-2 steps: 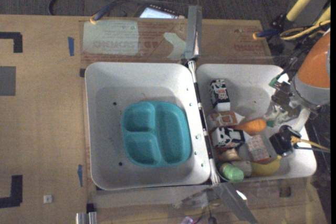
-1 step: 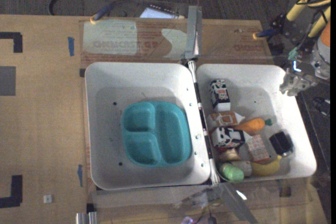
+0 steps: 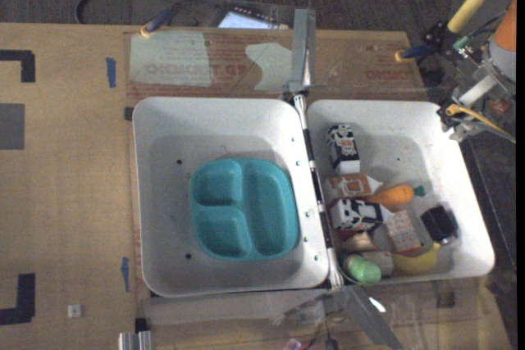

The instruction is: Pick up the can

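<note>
The right bin holds a cluster of items along its left and front sides. A small cylinder with a green end lies on its side at the front left corner; it looks like the can, though it is too small to be sure. My gripper hangs over the right bin's far right rim, well away from that cylinder, with nothing visibly held. The grey arm with its orange band comes in from the right edge.
Also in the right bin are two cow-patterned cartons, a carrot, a banana, a black object and small boxes. A teal divided plate lies in the left bin.
</note>
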Robot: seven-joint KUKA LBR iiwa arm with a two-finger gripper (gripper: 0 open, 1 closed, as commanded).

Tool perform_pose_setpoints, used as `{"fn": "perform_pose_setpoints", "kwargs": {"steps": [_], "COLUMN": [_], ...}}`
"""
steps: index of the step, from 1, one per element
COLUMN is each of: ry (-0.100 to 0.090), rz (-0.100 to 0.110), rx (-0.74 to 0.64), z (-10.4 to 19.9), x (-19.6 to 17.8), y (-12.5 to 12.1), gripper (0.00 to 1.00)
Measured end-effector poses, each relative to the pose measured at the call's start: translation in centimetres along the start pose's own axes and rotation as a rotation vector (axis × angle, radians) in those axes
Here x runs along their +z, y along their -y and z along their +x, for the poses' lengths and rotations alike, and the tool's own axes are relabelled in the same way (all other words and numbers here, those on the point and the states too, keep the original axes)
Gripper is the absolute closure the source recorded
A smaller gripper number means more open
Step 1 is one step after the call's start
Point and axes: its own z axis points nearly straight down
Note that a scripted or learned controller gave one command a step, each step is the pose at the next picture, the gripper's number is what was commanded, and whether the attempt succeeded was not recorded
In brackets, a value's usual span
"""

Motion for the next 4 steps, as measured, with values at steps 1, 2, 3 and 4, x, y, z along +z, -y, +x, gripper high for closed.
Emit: {"fn": "perform_pose_setpoints", "kwargs": {"steps": [1,2,3,4], "ry": [0.001,0.000,0.002,0.001], "rz": [0.001,0.000,0.004,0.004], "rx": [0.308,0.303,0.116,-0.017], "z": [0.9,1.1,2.4,2.2], "x": [0.1,-0.9,1.5,6.3], "y": [-0.4,-0.2,0.5,1.2], "gripper": [1.00,1.00,1.00,1.00]}}
